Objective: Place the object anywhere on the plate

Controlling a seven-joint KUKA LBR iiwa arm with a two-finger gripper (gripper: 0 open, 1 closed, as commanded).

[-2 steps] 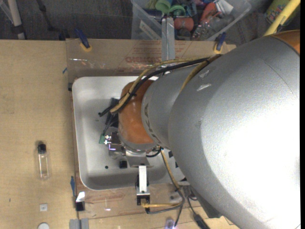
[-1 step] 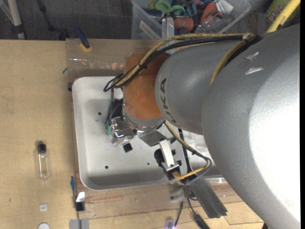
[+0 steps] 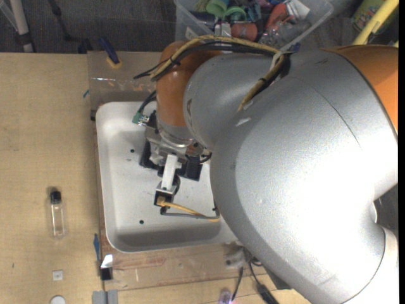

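Gripper [image 3: 168, 160] hung low inside the white bin [image 3: 120, 170], probably positioned for a pick hidden beneath the arm [image 3: 304, 170]; claw state could not be told.

A pale wooden bench [image 3: 38, 106] carries a shallow white bin [image 3: 120, 189] with a few dark specks on its floor. Well left of the bin, near the bench's left edge, a small clear vial [image 3: 57, 215] with a black cap lies on the wood. At the bench's far edge stands a clear plastic tub [image 3: 190, 21] heaped with colourful toys.
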